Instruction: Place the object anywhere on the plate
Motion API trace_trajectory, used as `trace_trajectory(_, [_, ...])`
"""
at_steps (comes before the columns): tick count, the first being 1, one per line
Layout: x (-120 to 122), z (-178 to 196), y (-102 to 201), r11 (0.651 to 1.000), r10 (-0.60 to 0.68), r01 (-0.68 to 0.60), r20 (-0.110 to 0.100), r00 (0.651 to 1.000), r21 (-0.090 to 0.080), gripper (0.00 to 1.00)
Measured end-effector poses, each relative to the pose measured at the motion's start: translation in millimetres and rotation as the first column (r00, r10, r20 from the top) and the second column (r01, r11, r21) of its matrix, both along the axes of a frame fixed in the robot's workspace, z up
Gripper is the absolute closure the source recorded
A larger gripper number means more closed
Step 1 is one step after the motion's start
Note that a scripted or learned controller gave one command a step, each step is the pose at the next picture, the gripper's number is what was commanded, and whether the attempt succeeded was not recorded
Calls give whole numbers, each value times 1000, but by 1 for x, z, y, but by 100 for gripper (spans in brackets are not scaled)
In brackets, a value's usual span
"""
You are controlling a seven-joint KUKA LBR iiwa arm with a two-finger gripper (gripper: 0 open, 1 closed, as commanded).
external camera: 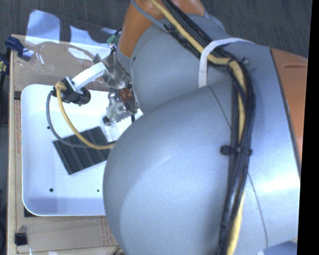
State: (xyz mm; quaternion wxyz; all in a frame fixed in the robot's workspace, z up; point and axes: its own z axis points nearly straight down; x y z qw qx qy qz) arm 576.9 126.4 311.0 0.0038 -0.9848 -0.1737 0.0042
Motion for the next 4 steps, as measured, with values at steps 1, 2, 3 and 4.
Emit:
trace_trajectory(1, [64, -23, 41, 999, -46, 46, 8, 999, -8, 100])
trace_trajectory(2, [71, 6, 78, 1000, 29, -29, 10, 1000, -6, 100])
trace_trajectory(3, [70, -7, 92, 992, 125, -124, 4, 992, -3, 100])
trace_trajectory(4, [50, 95, 94, 948, 319, -319, 5, 948, -2, 100])
